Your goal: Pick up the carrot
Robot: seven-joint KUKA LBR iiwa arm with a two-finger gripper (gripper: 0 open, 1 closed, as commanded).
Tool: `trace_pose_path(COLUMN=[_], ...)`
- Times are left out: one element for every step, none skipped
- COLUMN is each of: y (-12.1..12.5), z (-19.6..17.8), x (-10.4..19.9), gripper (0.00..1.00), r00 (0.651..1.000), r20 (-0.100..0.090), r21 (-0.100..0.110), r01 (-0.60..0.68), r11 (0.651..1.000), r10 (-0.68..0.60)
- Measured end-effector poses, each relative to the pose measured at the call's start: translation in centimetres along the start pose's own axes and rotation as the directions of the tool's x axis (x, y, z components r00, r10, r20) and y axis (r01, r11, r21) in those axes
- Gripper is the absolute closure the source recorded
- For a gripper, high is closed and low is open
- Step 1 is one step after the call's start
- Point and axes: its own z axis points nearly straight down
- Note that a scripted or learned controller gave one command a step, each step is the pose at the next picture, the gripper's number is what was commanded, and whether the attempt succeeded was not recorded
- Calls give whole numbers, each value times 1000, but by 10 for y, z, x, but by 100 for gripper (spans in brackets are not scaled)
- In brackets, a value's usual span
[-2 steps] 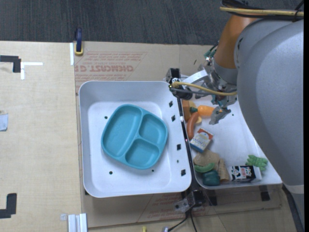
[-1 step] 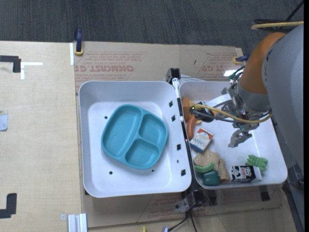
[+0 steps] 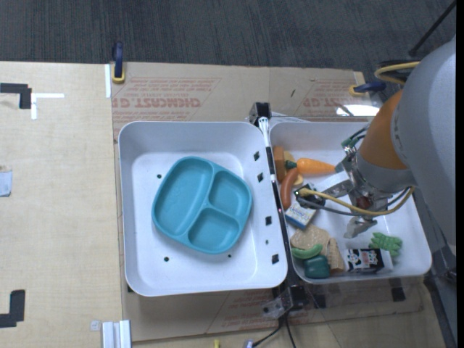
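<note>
The carrot (image 3: 317,167), orange with a small green top, lies in the upper left part of the right bin (image 3: 413,263), pointing right. My gripper (image 3: 346,207) hangs over the middle of that bin, just right of and below the carrot's tip. Nothing visibly sits in it. The arm's grey body and orange band hide the bin's right side.
Beside the carrot lie a reddish sausage (image 3: 288,187) and a small blue-white box (image 3: 299,215). Toast (image 3: 312,237), green and teal pieces (image 3: 317,268), a black-white carton (image 3: 362,259) and a green leafy toy (image 3: 386,241) crowd the bin's front. A blue divided plate (image 3: 203,205) rests in the left bin (image 3: 138,252).
</note>
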Motion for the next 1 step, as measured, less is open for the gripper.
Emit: trace_pose_path(y=[18], z=[13], x=[55], gripper=[0], r00=[999], r20=[0], r21=[-1], r01=[-44], r11=[999], r10=[44])
